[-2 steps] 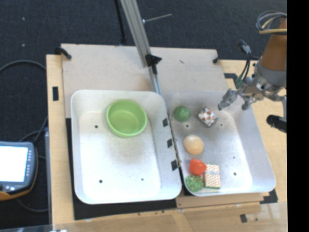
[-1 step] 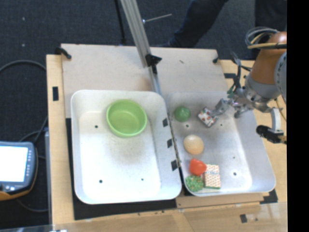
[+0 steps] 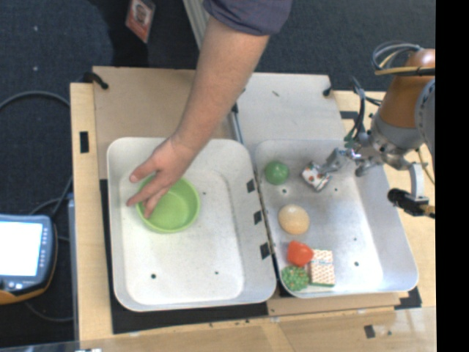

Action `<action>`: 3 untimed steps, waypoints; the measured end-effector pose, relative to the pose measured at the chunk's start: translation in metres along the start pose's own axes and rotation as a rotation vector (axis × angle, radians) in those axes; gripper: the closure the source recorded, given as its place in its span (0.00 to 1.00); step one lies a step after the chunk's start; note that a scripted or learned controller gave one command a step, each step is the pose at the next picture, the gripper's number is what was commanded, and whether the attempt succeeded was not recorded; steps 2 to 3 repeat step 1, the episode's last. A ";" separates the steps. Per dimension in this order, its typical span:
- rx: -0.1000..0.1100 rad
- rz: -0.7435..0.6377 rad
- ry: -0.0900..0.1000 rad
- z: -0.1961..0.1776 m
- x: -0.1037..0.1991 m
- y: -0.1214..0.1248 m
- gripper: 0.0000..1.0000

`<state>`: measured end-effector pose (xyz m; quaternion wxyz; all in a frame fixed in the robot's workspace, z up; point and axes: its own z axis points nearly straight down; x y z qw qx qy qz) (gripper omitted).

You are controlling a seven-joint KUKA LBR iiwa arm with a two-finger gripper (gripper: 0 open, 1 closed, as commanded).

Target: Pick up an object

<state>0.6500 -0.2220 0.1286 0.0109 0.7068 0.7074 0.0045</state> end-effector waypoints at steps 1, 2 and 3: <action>-0.002 -0.001 0.000 -0.009 0.000 0.001 1.00; -0.002 -0.001 0.000 -0.009 0.000 0.001 1.00; -0.002 -0.001 0.000 -0.009 0.000 0.001 1.00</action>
